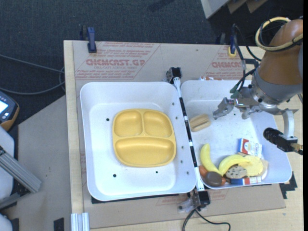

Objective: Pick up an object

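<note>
Two shallow white bins sit side by side on the counter [72,129], which is covered by a brown board with red print. The left bin [94,129] holds a yellow divided tray [144,137], lying flat near its middle, three compartments facing up. The right bin [216,93] holds the loose items. A tan, roll-shaped piece [199,122] lies near the divider, apart from the rest. Toward the near edge, a yellow banana [206,158] lies beside a brown rounded item [214,178], and a second yellow piece [240,164] sits next to them with a dark speckled cookie-like item [235,172] on top of it. A small white carton with red and blue print [250,147] is just behind that cluster. The arm enters from the right, orange band above the wrist. The gripper [225,108] sits over the far part of the right bin, just right of and above the tan piece. Cannot tell how far it is open, nor whether it touches the bin floor. Nothing is visible in its grasp. All items appear to rest in the bin.
</note>
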Tool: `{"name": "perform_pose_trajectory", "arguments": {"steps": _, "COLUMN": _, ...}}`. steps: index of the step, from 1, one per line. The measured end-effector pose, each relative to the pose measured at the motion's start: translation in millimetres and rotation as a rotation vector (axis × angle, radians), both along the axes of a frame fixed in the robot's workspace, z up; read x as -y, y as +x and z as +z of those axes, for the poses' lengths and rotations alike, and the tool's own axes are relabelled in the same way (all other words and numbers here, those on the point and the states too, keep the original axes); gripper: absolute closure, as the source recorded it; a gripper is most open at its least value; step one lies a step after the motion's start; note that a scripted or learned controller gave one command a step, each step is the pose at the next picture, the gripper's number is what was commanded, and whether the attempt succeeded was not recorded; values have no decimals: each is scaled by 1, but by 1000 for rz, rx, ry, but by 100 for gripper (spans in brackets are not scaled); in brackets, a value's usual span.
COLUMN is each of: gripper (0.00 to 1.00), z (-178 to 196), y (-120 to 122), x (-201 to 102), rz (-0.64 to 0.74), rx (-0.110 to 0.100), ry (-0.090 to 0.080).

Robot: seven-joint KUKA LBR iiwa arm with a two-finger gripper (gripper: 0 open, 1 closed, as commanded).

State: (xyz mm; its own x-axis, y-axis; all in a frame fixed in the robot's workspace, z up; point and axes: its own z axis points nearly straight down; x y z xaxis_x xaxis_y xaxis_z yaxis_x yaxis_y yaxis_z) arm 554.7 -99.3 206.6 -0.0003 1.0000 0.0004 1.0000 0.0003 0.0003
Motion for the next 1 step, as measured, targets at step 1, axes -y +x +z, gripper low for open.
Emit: {"name": "perform_pose_trajectory", "arguments": {"steps": 1, "gripper": 0, "z": -125, "y": -14, "x": -2, "rz": -1, "rx": -12, "ry": 2}}
